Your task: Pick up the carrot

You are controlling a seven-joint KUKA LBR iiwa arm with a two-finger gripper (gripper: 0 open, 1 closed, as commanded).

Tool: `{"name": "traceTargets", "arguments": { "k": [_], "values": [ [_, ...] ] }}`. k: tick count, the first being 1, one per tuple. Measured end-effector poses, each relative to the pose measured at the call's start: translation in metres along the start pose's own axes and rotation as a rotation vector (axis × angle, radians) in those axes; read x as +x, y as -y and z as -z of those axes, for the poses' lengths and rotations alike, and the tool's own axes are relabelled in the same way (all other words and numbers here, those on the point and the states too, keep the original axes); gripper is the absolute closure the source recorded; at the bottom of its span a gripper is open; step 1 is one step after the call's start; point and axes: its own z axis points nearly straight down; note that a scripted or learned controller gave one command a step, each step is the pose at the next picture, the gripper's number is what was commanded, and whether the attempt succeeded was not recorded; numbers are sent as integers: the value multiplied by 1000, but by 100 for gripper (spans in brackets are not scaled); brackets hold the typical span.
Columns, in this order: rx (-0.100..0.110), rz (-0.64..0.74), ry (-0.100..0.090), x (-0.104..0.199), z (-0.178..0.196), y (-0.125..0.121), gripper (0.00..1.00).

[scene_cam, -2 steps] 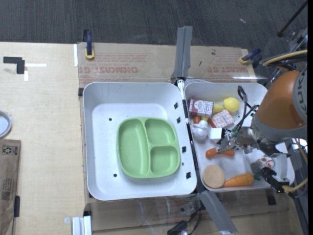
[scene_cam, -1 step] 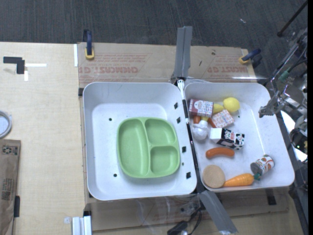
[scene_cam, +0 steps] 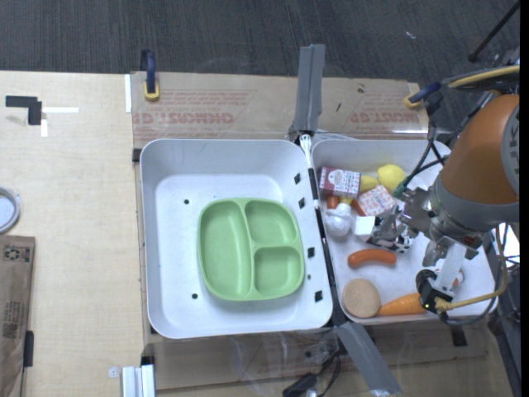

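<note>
1. Orange and tapered, the carrot lies on its side in the near part of the right bin. It runs close along the near wall, and its thick end is just beside a round tan bun, perhaps touching it.
2. The claw hangs over the middle of that bin, farther in than the carrot and among the clutter there. From this slant I cannot tell whether it is open or closed, and nothing shows gripped in it.
3. The step in hand looks like the approach. The claw should travel toward the near side and slightly right, stopping over the carrot's middle before it goes down.
4. A good grip would close across the carrot's narrow width, not along its length. The thicker half is the better hold, since the thin tip would likely slip free.
5. The near wall leaves little room on that side of the carrot, so a descent set too near risks striking the rim. The bun crowds the left end.
6. A red sausage lies between the claw and the carrot, apart from both. The bare bin floor on the carrot's far side seems the best open room.
7. A lemon and a small carton sit at the far side, well apart from the carrot. The left bin with its green plate is out of the way.
</note>
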Motion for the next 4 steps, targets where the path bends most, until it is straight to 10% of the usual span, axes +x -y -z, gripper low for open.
{"name": "traceTargets", "arguments": {
  "k": [1, 2, 3, 4],
  "values": [
    [0, 311, -1, -19, -77, -10, 0],
    [-3, -63, 0, -26, 95, -16, 0],
    [1, 22, 0, -18, -68, -10, 0],
    [9, 209, -11, -47, -107, -28, 0]
  ]
}}
